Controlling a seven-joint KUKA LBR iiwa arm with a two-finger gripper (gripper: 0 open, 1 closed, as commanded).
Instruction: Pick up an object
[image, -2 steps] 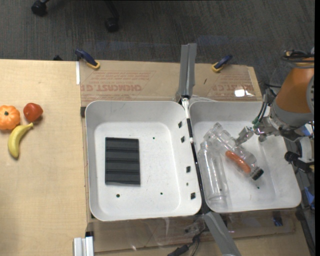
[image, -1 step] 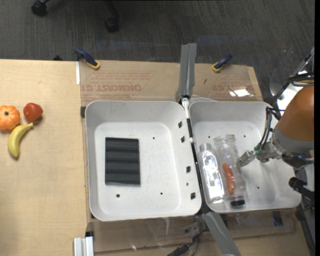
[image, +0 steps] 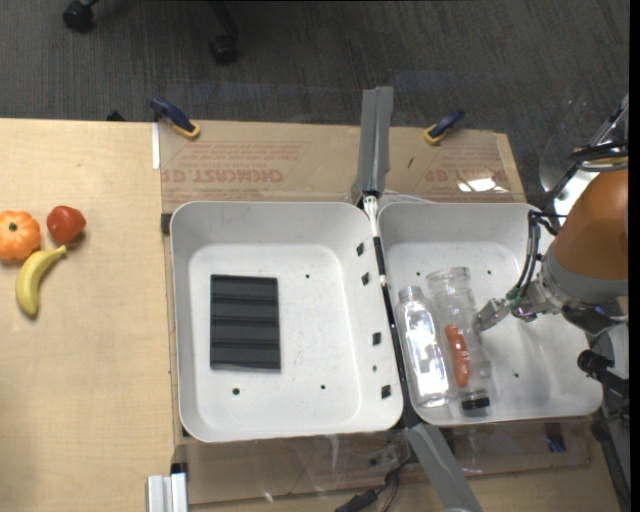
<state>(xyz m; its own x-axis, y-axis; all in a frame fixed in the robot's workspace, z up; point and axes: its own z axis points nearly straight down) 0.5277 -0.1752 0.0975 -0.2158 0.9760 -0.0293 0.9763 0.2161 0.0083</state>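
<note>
Right bin (image: 560, 395): clear plastic bottle (image: 423, 345) beside clear tube (image: 462, 345), orange inside, dark cap; jaws' state unclear.

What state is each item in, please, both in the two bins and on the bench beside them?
Black block: lying flat in the left bin.
Clear bottle: lying on its side in the right bin.
Orange-filled bottle: lying beside it.
Gripper: low over the right bin, next to the bottles.
Banana, tomato, orange: resting on the bench.
</note>
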